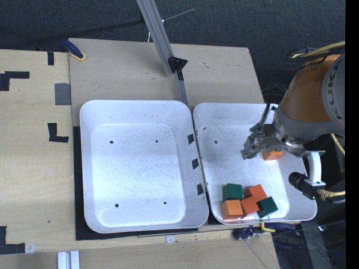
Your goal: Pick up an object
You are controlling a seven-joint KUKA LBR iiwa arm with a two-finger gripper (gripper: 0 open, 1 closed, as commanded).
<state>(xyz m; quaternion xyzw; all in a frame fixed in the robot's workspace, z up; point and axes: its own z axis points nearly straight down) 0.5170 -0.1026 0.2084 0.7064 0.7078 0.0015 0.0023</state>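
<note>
We are seeing the left bin [137, 164], then the right bin [224, 150]. The gripper [253, 148] is hanging over the right bin, an orange block [272, 155] lying just to its right. Whether it is gripping anything, we cannot tell. More blocks [247, 202] are lying nearer.

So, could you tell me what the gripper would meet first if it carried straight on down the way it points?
Probably the bare floor of the right bin: the gripper points down there, with an orange block just beside it, though depth is hard to judge.
</note>
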